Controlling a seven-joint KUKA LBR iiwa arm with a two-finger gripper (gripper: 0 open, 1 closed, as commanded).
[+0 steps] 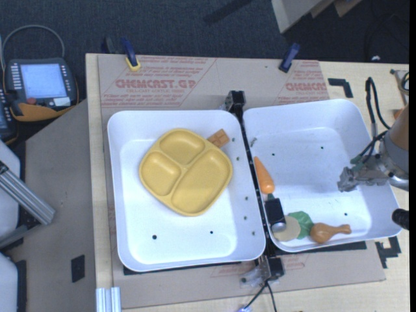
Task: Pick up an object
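Your gripper [348,177] hangs at frame right over bare bin [305,125] floor; finger state unreadable. Candidates crowd lower centre: carrot [263,175], drumstick [329,230]. Watch out: packed against the wall, they risk a glancing miss.

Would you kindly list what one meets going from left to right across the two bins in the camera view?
Yellow sectioned plastic plate → small brown wooden block → orange toy carrot → brown toy drumstick → grey end effector.
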